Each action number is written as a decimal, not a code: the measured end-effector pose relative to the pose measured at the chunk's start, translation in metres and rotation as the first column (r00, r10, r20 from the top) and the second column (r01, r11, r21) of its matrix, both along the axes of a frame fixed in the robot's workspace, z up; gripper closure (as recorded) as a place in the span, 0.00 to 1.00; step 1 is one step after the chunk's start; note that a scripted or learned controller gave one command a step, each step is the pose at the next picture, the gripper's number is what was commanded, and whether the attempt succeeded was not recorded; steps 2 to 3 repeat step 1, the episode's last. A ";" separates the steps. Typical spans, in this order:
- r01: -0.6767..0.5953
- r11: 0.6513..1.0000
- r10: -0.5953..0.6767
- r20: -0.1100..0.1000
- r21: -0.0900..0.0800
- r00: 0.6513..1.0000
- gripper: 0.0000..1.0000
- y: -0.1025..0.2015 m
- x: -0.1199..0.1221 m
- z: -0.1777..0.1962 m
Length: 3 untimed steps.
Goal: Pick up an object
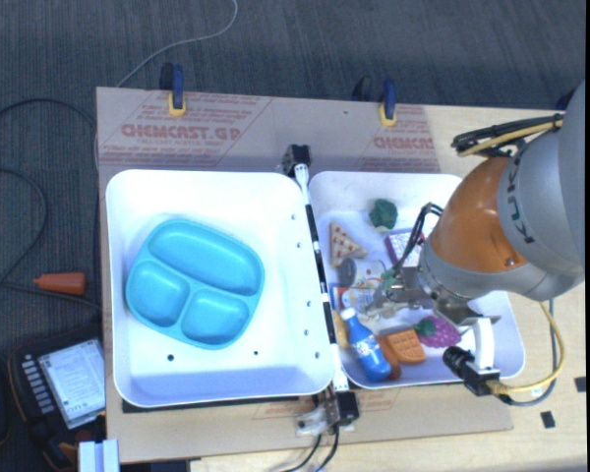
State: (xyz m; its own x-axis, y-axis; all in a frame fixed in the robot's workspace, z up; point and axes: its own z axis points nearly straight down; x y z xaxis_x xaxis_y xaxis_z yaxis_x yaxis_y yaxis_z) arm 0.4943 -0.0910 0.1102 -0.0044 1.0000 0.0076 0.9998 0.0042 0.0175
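1. Gripper (pixel 382 298) is low in the right bin (pixel 506 354), down among the clutter. Metal parts blur into the objects beneath; cannot tell what the grip is doing, or whether anything is in it.
2. Directly around it: a blue bottle (pixel 365 350) with a white cap just below-left, an orange waffle-like piece (pixel 405 345) beside that, a purple grape cluster (pixel 439 331) to the right.
3. Further up the bin: a pizza-slice toy (pixel 344 240) near the divider, a dark green lump (pixel 383 212) near the top wall.
4. Arm's orange band (pixel 477 229) and grey wrist cover the right half of this bin; whatever lies under them is hidden.
5. Left bin (pixel 147 190) holds a blue divided tray (pixel 195 281), well apart from the gripper.
6. Progress, my judgement: approach done, tool at object level. No object seen lifted clear. Grasp unconfirmed; securing and raising an object appear left to do.
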 end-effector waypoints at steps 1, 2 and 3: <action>0.000 1.000 0.000 -0.002 0.000 1.000 0.00 0.000 0.000 -0.001; 0.000 1.000 0.000 -0.002 0.000 1.000 0.00 0.000 0.000 -0.001; 0.000 1.000 0.000 -0.002 0.000 1.000 0.00 0.000 0.000 -0.001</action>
